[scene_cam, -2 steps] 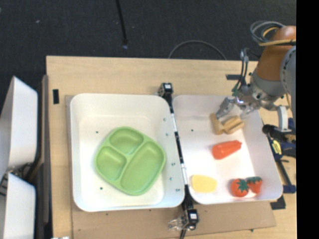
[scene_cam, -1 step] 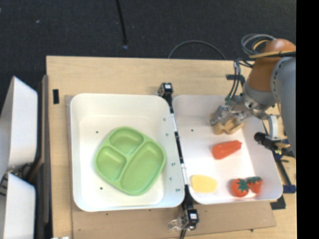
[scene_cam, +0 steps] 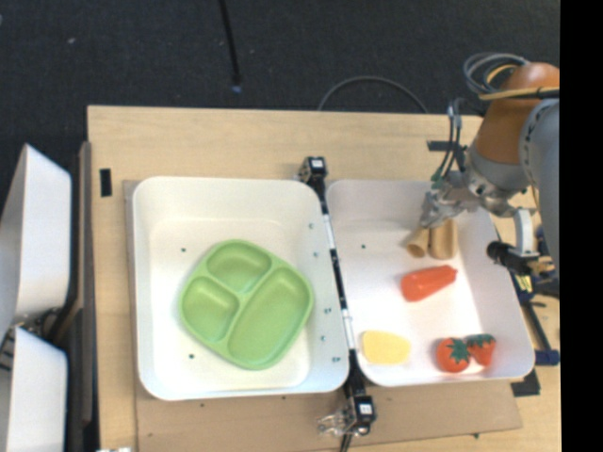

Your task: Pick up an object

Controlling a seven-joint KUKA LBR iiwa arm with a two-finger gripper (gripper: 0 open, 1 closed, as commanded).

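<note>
Camera view: wooden bench (scene_cam: 113, 139), dark carpet (scene_cam: 141, 36).

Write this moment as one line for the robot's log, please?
arm: over right bin | gripper: above tan object | red piece, yellow piece, strawberries: lying untouched | green plate: left bin

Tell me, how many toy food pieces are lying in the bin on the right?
4, as far as I can see: a tan piece under the gripper, an orange-red piece mid-bin, a yellow piece at the near left, and a red strawberry-like piece near right. The arm may hide more.
</note>
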